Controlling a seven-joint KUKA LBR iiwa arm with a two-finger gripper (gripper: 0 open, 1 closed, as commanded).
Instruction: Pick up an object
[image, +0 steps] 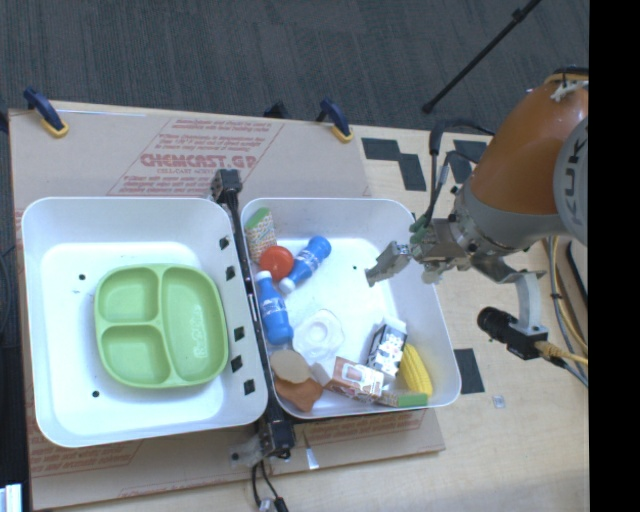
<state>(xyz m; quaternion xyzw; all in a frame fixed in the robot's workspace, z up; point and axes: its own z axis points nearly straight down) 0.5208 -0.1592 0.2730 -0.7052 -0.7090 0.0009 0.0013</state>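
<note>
My two-finger gripper (385, 266) over the right white plastic bin (437, 330), jaw spread impossible to tell, nothing seen held, two blue plastic bottles (272, 310) lying well to its left, one yellow corn cob (415, 369) below, one green divided plate (160, 324) in the left bin (40, 260).

arm: reaches in from right, wrist angled leftward | end effector (385, 265): low, nothing visibly held

Bright, even overhead light. 2 white bins (40, 300) near overexposed, little surface detail. Soft shadows under bin rims. Mild glare on orange band (525, 150). Overall soft focus, small items in right bin slightly blurred.
</note>
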